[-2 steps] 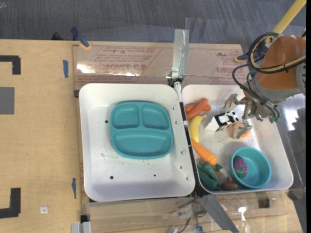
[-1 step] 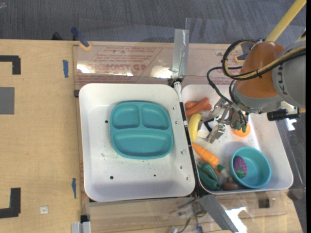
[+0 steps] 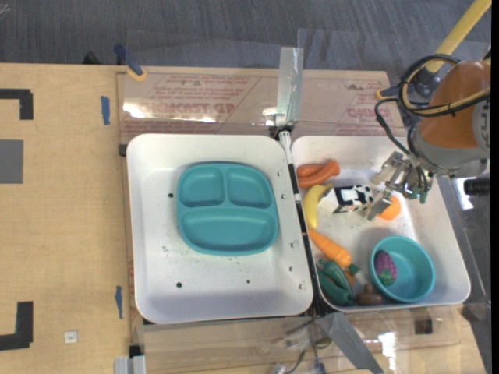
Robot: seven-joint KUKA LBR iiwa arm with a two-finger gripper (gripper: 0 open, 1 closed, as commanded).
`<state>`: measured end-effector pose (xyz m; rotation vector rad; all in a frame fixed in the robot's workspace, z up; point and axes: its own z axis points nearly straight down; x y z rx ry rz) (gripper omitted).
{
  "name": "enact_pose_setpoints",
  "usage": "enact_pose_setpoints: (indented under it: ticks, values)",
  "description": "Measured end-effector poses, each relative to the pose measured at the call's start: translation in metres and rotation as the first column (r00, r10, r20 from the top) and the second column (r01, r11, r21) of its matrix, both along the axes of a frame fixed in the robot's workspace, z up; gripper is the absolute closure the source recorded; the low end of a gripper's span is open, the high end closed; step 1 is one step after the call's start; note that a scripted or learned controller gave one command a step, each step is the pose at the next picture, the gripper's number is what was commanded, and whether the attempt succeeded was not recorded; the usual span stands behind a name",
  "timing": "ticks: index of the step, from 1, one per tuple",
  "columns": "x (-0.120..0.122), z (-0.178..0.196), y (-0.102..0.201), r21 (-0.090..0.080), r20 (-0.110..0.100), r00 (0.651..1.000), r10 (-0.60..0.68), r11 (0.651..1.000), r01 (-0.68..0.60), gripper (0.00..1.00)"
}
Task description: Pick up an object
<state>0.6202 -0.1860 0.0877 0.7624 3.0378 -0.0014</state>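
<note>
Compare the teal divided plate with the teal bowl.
The plate lies in the left bin; the bowl sits in the right bin. The plate is wide, flat and split into three sections; the bowl is smaller, round and deep. The bowl holds something purple. Both are teal.

text: red print on clear sheet (image 3: 210, 100) behind bins | too blurred to read

Grey carpet floor (image 3: 234, 6), wooden bench (image 3: 54, 209)
</note>
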Motion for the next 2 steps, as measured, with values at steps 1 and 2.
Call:
enact_pose_setpoints:
  ticks: [1, 2]
  values:
    - [-0.026, 0.0, -0.04, -0.001, -0.003, 0.997, 0.072, 0.997, -0.072, 0.0]
    - [0.017, 0.0, 0.031, 0.003, 0.002, 0.986, 0.166, 0.986, -0.166, 0.0]
